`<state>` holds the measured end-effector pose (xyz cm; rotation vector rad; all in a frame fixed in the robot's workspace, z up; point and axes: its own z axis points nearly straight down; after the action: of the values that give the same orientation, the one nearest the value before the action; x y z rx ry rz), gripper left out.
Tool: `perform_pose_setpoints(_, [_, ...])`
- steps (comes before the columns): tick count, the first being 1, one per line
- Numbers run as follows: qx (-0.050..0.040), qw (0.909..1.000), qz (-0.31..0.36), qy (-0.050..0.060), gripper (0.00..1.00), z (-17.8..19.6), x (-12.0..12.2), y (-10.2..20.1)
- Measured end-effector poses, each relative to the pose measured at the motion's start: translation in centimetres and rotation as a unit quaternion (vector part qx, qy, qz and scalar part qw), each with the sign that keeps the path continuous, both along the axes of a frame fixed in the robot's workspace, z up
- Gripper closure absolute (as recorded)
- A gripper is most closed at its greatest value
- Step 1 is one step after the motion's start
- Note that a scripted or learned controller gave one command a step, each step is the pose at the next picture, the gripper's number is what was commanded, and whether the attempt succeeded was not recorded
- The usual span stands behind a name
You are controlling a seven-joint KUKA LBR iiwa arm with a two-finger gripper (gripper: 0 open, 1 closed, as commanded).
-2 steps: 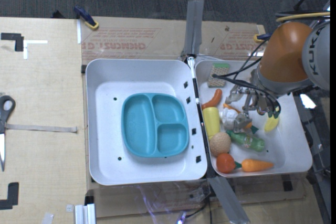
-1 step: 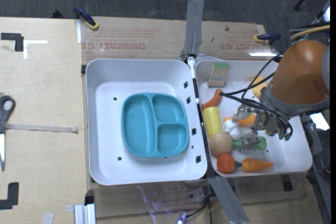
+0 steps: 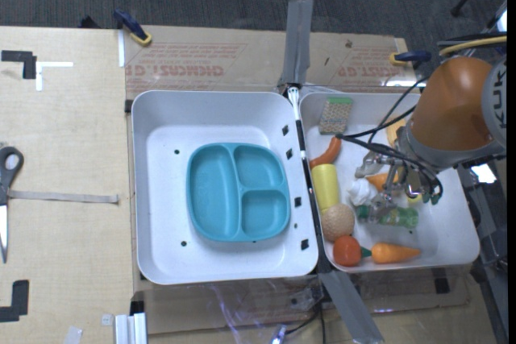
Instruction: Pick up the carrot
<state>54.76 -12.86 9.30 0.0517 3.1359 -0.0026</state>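
Now | carrot lies at right bin's near edge, just below tool | tool state: cannot tell

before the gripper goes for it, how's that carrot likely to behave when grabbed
The carrot looks smooth and tapered, so it may slip toward its thin end when squeezed. Lying on its side on the right bin floor, it could roll if nudged. It looks like a stiff toy, probably light.

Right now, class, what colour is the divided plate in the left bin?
Teal blue plate, camera view.
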Motion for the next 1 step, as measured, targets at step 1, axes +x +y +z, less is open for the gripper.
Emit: perform_pose_setpoints(1, [-0.0013,1.0000,0.002,-0.006,1.00,1.35,0.45,0.04])
